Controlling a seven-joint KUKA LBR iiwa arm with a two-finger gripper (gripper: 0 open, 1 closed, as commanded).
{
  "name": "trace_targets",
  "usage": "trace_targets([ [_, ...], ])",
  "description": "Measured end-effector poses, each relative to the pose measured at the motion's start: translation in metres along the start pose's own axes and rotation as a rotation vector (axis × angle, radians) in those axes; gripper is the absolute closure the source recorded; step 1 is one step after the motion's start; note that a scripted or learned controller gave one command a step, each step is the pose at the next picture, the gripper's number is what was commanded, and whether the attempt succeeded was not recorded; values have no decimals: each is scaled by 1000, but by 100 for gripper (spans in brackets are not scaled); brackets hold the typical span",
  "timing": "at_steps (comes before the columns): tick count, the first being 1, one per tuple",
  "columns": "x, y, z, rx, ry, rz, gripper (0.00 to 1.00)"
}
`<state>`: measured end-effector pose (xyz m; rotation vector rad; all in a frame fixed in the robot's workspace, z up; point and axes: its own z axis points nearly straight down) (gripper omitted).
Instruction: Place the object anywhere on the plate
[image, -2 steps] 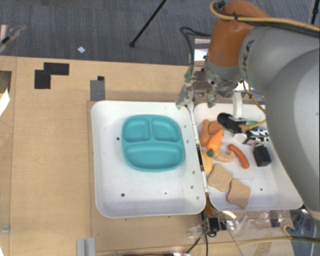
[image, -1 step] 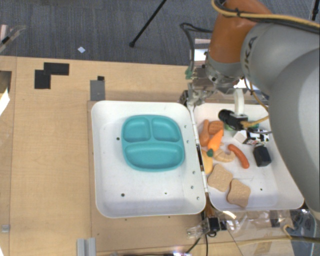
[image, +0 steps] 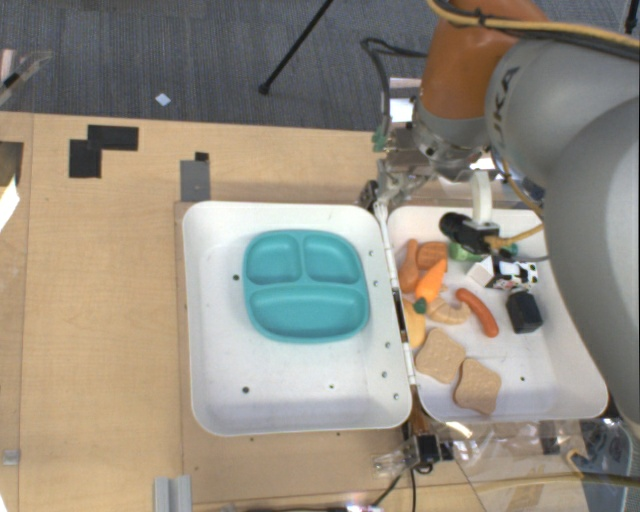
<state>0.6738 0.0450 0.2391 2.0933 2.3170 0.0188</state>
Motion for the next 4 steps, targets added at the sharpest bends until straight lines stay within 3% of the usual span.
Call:
trace_targets([
  [2, 2, 4, -24, -15, -5, -17, 100],
  [3, 78, 4, -46, 16, 8, 175, 100],
  [4, 164, 14, -123, 11, 11, 182, 100],
])
